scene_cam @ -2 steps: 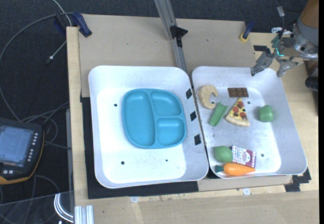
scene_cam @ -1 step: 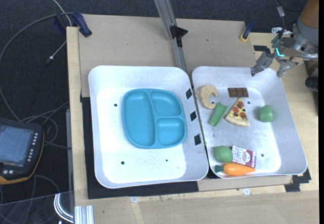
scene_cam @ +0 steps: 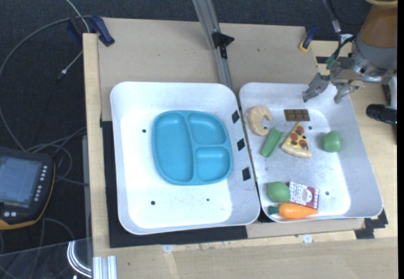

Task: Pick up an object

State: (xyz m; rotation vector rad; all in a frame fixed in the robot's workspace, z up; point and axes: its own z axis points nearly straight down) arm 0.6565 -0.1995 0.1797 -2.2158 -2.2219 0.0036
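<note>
claw (scene_cam: 329, 89): spread, nothing in it, hovering above the right bin's (scene_cam: 353, 164) far edge
risk: your chocolate bar (scene_cam: 296, 115) lies flat, so the fingers may just skid off it

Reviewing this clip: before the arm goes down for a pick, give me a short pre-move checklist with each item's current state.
1. Gripper open with nothing between its fingers: ok.
2. Gripper above the right bin, at its far edge: ok.
3. Nearest target, the chocolate bar, lies flat and apart from the others: ok.
4. Pizza slice touches the green pepper: cannot tell.
5. Blue tray out of the path: ok.
</note>
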